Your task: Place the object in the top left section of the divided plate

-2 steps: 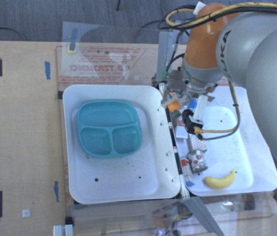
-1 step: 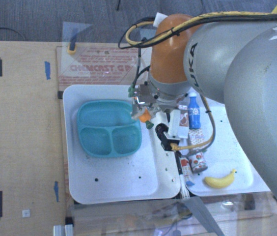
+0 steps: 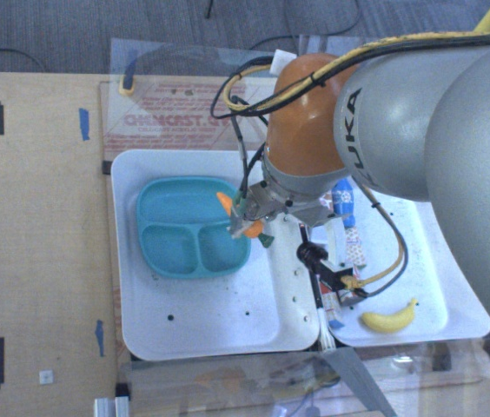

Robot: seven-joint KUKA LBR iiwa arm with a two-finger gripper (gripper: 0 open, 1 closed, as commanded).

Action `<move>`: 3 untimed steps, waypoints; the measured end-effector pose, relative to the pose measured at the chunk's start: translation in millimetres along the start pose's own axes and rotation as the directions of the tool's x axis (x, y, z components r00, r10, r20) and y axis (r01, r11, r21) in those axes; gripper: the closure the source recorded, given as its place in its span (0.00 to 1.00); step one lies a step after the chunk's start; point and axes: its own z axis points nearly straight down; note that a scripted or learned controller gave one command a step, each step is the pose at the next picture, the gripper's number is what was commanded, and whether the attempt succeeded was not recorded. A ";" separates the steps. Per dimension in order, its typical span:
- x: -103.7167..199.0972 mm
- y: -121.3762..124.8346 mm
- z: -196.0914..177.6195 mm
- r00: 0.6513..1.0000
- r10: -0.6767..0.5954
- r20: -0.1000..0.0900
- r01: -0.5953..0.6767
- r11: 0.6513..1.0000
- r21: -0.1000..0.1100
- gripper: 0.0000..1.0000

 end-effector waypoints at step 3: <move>74.3 -14.2 -130.0 0.915 -0.403 0.004 0.403 0.915 -0.003 1.00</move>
